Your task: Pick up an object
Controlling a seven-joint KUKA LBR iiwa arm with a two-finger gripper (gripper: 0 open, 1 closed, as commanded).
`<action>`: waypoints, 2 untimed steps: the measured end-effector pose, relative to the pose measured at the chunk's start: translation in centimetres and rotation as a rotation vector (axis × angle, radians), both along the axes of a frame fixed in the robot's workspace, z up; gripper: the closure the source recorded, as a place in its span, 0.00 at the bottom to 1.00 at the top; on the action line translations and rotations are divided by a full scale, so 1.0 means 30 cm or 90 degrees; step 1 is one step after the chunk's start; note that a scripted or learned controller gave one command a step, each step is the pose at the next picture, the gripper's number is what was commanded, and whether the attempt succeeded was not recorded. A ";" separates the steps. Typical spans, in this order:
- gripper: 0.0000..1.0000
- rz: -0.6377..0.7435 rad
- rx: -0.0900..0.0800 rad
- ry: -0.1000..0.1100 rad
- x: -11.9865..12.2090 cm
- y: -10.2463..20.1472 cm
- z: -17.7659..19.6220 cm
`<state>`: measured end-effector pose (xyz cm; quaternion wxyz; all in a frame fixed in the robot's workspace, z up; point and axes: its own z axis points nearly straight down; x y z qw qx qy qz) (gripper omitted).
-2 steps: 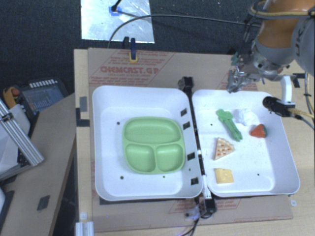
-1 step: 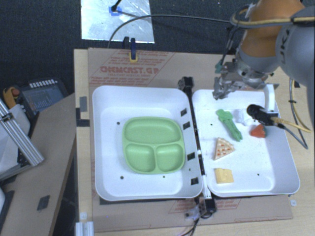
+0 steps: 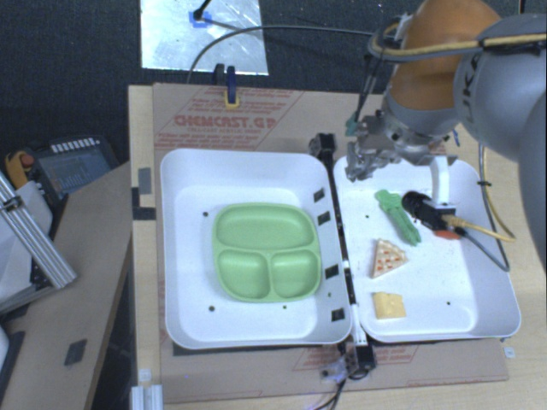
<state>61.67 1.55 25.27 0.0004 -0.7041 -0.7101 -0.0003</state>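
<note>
Claw (image 3: 359, 167) low over right bin (image 3: 487, 314), at its far left corner; grip state impossible to tell. Green toy (image 3: 400, 216) just beside, toward bin middle. Pizza slice (image 3: 387, 258) and cheese (image 3: 389, 305) nearer front edge.

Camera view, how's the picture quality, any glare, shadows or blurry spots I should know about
Camera view: lighting is even and soft; the foil sheet at the top glares brightly; the white bins run near overexposed, with faint shadows under the green tray; the arm's orange band and the gripper look slightly soft; the pizza slice and cheese piece stay readable.
</note>
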 end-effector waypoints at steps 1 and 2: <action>1.00 0.001 0.000 0.000 -0.068 0.156 0.001; 1.00 0.000 0.000 0.000 -0.100 0.304 -0.069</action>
